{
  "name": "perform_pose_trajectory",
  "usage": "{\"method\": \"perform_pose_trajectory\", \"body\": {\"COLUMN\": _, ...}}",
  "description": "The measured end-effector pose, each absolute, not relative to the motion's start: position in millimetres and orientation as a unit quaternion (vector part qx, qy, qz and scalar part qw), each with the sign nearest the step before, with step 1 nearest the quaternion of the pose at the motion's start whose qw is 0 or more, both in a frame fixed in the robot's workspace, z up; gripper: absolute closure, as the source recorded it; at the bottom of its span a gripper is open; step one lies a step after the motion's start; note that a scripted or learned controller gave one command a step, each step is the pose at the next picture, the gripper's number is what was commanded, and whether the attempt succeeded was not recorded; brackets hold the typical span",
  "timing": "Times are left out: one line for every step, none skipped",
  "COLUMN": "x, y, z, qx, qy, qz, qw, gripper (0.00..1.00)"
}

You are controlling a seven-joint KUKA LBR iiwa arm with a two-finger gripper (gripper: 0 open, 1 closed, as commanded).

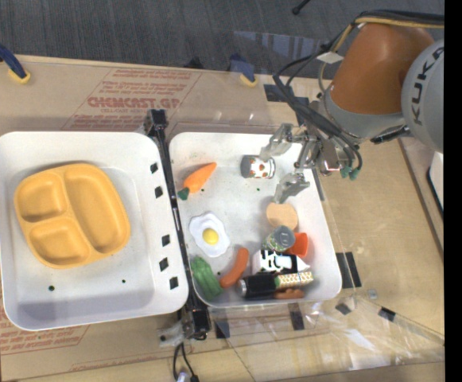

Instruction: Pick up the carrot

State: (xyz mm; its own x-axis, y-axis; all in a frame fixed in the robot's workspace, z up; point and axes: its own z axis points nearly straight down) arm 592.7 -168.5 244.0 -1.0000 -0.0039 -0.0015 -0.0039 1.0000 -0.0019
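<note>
The carrot (198, 177), orange with a green top, lies in the upper left part of the right bin (229, 146), close to the divider. My gripper (283, 164) hangs over the bin's upper right area, well to the right of the carrot and apart from it. Its fingers (293, 186) stand spread, with nothing between them. A small white and brown toy (255, 167) sits just left of the fingers.
The right bin also holds a fried egg (209, 234), a sausage (234, 267), a green vegetable (203, 276), a tan round piece (281, 216), a can (280, 238) and a dark box (274, 284). A yellow divided tray (71, 213) fills the left bin (8, 293).
</note>
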Motion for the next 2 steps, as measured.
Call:
{"method": "perform_pose_trajectory", "body": {"x": 616.8, "y": -127, "z": 141, "qx": 0.053, "qy": 0.999, "qz": 0.0022, "qw": -0.005, "gripper": 0.00}}
{"method": "perform_pose_trajectory", "body": {"x": 652.7, "y": -118, "z": 94, "qx": 0.133, "qy": 0.991, "qz": 0.0002, "qw": 0.005, "gripper": 0.00}}
